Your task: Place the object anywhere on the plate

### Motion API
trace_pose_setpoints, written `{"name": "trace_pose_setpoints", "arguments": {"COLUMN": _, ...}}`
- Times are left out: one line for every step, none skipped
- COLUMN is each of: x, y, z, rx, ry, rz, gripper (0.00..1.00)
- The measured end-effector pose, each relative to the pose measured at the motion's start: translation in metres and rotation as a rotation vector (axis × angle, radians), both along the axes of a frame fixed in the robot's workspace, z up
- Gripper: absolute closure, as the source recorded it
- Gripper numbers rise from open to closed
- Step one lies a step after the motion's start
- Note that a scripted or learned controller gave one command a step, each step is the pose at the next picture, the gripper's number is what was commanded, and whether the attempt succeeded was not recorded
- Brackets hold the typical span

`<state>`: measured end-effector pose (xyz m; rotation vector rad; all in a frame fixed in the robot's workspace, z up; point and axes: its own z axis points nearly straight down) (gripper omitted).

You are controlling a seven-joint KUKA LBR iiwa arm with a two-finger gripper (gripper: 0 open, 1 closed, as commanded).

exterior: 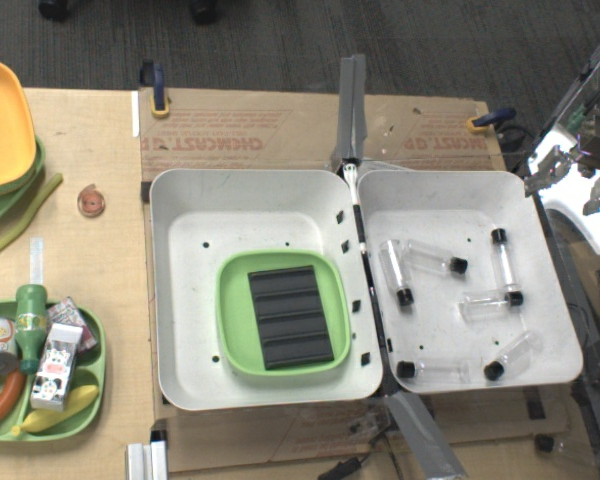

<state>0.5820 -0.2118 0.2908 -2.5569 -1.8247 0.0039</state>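
A green square plate (234,318) lies in the left white bin (180,268), a little right of the bin's middle. A dark grey ribbed block (292,316) rests flat on the plate and covers most of its inside. Several clear tubes with black caps lie scattered in the right white bin (460,193), among them one near the divider (393,271), one at the far right (500,258) and one by the front wall (435,371).
Grey and white machine parts (570,163) stand just beyond the right bin's far right corner. On the wooden table to the left are a green tray of toy food (40,368), stacked yellow and green dishes (0,138) and a small pink ring (91,202).
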Motion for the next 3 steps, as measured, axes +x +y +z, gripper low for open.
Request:
{"name": "trace_pose_setpoints", "arguments": {"x": 0.020, "y": 0.005, "z": 0.019, "rx": 0.000, "ry": 0.000, "rz": -0.031, "gripper": 0.00}}
{"name": "trace_pose_setpoints", "arguments": {"x": 0.048, "y": -0.002, "z": -0.016, "rx": -0.001, "ry": -0.001, "rz": 0.010, "gripper": 0.00}}
{"name": "trace_pose_setpoints", "arguments": {"x": 0.059, "y": 0.000, "z": -0.002, "rx": 0.000, "ry": -0.001, "rz": -0.014, "gripper": 0.00}}
